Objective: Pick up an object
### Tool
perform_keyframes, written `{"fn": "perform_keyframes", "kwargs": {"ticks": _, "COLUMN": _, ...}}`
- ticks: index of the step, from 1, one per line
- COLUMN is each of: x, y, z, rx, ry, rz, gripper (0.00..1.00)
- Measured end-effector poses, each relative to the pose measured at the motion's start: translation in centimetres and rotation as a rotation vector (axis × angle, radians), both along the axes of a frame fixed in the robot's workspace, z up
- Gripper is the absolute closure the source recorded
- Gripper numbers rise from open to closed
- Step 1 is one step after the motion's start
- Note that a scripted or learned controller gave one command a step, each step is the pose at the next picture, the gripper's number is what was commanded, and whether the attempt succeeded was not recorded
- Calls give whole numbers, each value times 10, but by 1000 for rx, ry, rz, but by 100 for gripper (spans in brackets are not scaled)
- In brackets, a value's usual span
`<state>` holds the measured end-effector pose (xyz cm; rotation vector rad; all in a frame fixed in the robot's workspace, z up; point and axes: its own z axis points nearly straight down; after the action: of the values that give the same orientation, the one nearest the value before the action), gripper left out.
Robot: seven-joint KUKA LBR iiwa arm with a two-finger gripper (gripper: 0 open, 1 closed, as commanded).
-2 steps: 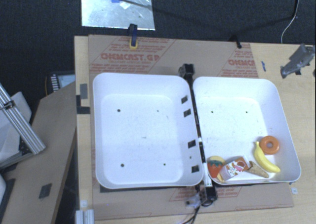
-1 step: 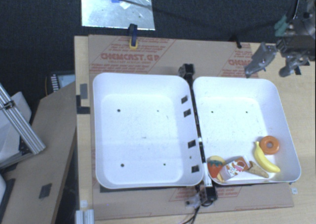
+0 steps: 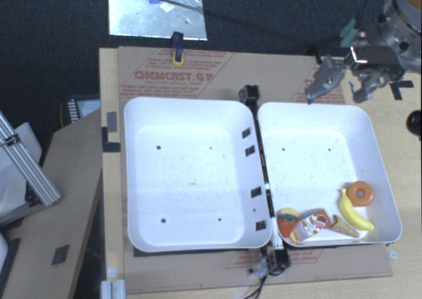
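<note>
Toys huddle in the right bin's near corner, gripper aloft beyond it
Yellow plastic banana (image 3: 355, 213), orange ring-shaped doughnut (image 3: 360, 192), red-and-white packet (image 3: 312, 224) lie close together in the shallow white right bin (image 3: 310, 134); farther back, the grey two-finger gripper (image 3: 346, 84) hangs spread apart, holding nothing

Gripper (image 3: 343, 86) open above right bin (image 3: 310, 126) far rim; banana (image 3: 353, 210), donut (image 3: 360, 193), packet (image 3: 312, 225) in near corner.
</note>
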<state>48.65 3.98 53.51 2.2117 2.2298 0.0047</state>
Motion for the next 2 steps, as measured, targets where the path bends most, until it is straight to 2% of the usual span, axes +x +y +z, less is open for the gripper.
{"fn": "perform_keyframes", "kwargs": {"ticks": 1, "x": -1, "y": 82, "z": 0, "rx": 1, "ry": 0, "rz": 5, "gripper": 0}}
{"fn": "perform_keyframes", "kwargs": {"ticks": 2, "x": 0, "y": 78, "z": 0, "rx": 0, "ry": 0, "rz": -4, "gripper": 0}}
